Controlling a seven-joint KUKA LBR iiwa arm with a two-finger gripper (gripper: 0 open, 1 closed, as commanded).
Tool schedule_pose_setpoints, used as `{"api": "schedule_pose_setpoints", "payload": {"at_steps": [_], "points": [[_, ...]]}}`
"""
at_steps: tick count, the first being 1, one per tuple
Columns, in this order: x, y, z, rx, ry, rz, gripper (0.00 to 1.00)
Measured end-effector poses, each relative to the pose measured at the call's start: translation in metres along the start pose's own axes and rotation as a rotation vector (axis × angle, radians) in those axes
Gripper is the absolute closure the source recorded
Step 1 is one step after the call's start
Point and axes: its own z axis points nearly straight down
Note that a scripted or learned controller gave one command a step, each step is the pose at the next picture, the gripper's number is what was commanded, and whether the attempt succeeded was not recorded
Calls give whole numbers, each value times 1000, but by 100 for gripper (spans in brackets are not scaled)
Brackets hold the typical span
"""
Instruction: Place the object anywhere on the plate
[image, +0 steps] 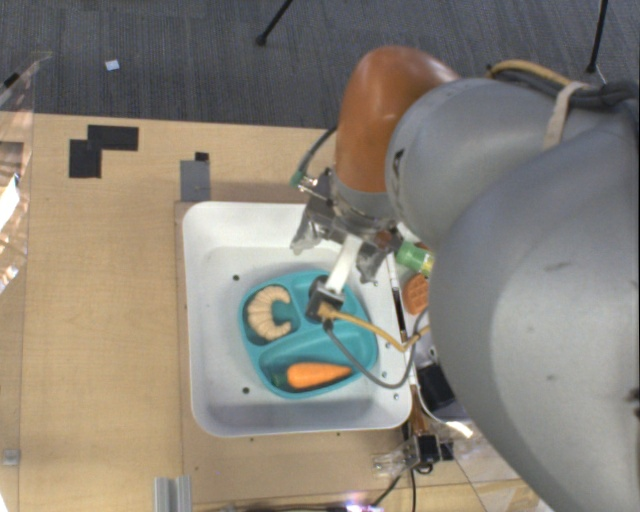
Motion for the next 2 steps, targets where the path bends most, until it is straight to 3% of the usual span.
{"api": "schedule_pose_setpoints", "payload": {"at_steps": [1,2], "points": [[0,0,0,0,0,0,0],[-51,21,42,1,-3,-384,0]]}}
